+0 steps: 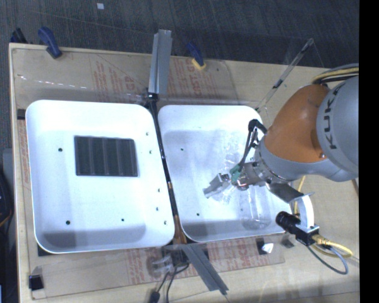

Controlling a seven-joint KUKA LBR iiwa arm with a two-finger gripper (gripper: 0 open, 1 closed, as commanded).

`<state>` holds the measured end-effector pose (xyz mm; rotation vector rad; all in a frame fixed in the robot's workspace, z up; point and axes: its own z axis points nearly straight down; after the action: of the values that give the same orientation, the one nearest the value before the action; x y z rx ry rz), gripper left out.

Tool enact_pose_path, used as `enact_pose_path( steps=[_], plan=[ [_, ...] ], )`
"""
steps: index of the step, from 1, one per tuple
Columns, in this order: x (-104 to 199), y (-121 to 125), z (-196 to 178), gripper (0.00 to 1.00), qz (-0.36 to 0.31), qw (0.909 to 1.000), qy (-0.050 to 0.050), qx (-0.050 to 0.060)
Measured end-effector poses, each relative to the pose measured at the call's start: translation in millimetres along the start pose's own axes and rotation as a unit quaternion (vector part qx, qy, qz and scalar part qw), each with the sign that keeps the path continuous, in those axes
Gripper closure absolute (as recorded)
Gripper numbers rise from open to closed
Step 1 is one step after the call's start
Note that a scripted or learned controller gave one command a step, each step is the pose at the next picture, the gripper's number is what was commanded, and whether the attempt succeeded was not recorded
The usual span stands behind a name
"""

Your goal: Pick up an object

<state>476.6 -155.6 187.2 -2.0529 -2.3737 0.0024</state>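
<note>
The gripper (218,185) is reaching down into the right bin (196,128), pointing toward the view's left, and whether it is gripping anything cannot be told. Just beside it, toward the near rim, a clear plastic bottle (254,208) is lying in that bin with its long axis running roughly from near to far. The arm (303,134) is bending in over the bin's right edge from the counter (82,74), and farther left the left bin (50,169) is showing a dark ribbed rectangle (106,156).
</note>
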Motion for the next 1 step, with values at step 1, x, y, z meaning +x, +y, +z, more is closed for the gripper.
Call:
enact_pose_path(
  steps=[1],
  plan=[
    [-30.2,44.7,-12.0,0.00,0.062,0.9980,-0.001,-0.001]
  ],
)
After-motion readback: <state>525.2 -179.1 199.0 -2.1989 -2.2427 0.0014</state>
